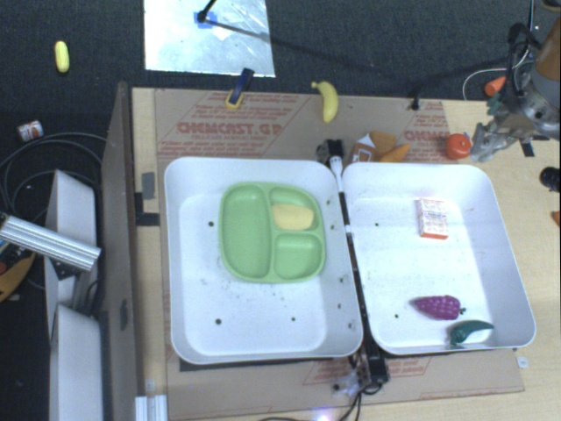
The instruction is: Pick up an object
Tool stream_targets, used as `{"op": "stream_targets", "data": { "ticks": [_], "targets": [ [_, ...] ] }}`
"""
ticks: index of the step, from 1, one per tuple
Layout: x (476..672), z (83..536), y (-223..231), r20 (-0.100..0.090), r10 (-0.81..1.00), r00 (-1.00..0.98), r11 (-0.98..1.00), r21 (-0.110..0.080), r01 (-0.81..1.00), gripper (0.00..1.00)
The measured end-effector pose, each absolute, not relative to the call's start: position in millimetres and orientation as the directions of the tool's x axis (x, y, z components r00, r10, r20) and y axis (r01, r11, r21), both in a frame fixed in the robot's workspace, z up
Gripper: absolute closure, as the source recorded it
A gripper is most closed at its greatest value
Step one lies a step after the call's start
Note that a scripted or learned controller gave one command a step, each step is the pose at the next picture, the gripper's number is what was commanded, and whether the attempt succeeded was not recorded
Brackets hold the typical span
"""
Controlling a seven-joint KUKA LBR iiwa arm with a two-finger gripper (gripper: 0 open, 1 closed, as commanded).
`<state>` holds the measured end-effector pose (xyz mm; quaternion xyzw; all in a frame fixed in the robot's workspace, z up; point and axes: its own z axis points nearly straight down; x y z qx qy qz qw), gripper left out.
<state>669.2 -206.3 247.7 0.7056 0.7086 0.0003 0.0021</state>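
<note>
Closest to you, in the right bin (504, 235), a teal thing (471, 331) lies in the front corner with purple grapes (436, 306) just beside it. Further back is a small red and white box (433, 217). The left bin (188, 261) holds a green plate (254, 235) with a yellow piece (293, 216) in one part. The gripper (493, 140) hangs behind the right bin, touching nothing. You cannot tell if it is apart or together.

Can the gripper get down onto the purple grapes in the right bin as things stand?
Probably yes. The purple grapes lie alone on the right bin floor, apart from the small box and the green item. The gripper sits beyond the bin's far right corner, with nothing between.
</note>
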Motion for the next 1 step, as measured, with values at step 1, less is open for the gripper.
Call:
{"op": "stream_targets", "data": {
  "ticks": [1],
  "targets": [
    [669.2, 246.1, -206.3, -0.003, 1.0, -0.004, 0.004, 0.003, 1.0, 1.0]
  ]
}}
